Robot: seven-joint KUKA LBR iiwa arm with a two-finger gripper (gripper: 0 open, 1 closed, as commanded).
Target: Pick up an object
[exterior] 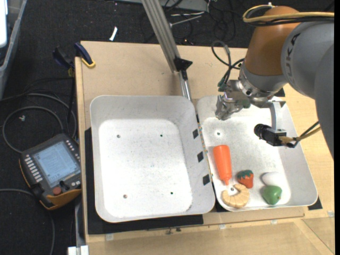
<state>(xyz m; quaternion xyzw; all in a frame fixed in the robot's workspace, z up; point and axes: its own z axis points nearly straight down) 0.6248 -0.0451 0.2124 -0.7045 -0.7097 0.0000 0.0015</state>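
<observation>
Gripper (225,109) over right bin (297,158) far end, jaw state unclear, carrot (222,162), strawberry (245,177), cookie (235,197), green fruit (272,194) at near end, left bin (106,110) beside.

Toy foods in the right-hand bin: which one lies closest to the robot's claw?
The orange carrot. It lies up the bin toward the gripper, while the strawberry, the green pear and the tan pastry sit together at the bin's near end.

Matt white plastic bins (106,116)
</observation>
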